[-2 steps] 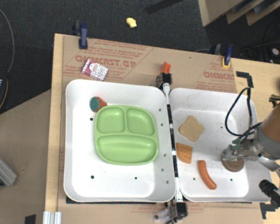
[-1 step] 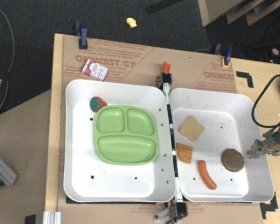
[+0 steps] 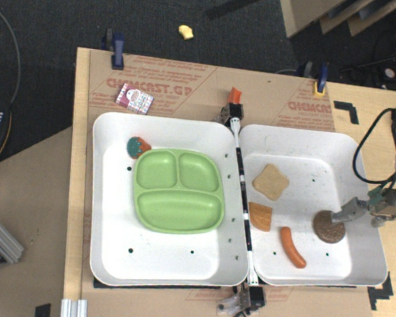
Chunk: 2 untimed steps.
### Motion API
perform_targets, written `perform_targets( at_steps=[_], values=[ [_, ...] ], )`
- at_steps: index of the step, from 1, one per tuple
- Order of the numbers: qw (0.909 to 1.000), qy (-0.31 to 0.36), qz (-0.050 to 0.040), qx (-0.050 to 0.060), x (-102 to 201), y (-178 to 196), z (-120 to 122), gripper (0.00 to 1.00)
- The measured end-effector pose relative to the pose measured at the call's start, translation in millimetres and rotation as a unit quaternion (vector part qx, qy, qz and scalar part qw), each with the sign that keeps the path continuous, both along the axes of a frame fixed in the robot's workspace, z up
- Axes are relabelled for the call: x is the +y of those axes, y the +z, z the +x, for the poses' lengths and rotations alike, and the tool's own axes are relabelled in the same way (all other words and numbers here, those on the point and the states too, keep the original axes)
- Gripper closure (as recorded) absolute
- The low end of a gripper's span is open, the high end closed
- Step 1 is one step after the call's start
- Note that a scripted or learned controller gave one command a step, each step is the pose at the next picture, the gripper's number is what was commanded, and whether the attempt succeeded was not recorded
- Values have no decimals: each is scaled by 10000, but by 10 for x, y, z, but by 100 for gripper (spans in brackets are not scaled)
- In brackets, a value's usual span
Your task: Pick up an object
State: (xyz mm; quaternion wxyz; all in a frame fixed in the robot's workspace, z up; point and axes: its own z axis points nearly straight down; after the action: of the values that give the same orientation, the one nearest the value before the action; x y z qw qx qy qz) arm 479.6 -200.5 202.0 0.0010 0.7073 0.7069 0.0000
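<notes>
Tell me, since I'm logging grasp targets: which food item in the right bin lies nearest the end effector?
The round brown patty, right at the end effector. The hot dog, toast slice and orange wedge lie farther left.

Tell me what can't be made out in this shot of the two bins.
- Gripper: too small and blurred to tell how the jaws stand, camera view.
- Brown disc: partly covered by the gripper; contact unclear.
- Small round item: tucked behind the green tray, too small to identify.
</notes>
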Motion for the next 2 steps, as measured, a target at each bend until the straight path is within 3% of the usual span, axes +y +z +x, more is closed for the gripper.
perform_targets(
  at_steps=[1, 2],
  values=[
    [10000, 40, 38, 46, 742, -974, 326, 0],
    [10000, 4, 16, 29, 836, -1192, 41, 0]
  ],
)
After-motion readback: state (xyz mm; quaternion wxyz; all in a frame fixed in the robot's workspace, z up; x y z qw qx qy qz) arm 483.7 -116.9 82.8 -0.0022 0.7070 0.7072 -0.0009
